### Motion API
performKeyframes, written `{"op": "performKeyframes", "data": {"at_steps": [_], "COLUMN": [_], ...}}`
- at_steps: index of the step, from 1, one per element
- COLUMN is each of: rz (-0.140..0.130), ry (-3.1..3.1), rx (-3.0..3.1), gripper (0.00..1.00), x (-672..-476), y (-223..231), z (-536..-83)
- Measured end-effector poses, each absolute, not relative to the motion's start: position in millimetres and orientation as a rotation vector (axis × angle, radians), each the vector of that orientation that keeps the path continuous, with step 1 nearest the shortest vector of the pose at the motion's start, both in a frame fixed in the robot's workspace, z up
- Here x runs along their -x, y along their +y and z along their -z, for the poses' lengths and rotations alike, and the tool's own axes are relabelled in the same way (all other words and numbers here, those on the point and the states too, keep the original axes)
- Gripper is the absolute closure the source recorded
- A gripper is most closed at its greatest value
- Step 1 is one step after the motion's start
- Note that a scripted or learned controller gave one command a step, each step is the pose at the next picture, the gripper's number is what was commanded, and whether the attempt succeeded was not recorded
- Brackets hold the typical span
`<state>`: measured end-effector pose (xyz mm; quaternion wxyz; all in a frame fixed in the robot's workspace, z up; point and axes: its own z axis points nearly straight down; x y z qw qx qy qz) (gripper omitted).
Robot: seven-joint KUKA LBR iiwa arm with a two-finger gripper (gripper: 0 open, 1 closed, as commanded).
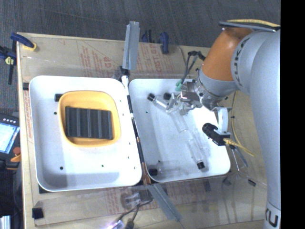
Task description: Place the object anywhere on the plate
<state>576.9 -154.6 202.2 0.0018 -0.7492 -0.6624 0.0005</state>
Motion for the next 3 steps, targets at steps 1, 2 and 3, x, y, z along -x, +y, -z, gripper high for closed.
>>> {"op": "performKeyframes", "data": {"at_steps": [1, 2, 3], "rz": [-0.002, -0.003, -0.005], "ry": [-2.181, -2.401, -2.618], "rx": [2.258, 2.024, 1.729], "gripper": [1.00, 1.00, 1.00], "x": [-586.6, -609.6, -633.7], "y": [-99, -35, -11], "z": [-214, -232, -191]}}
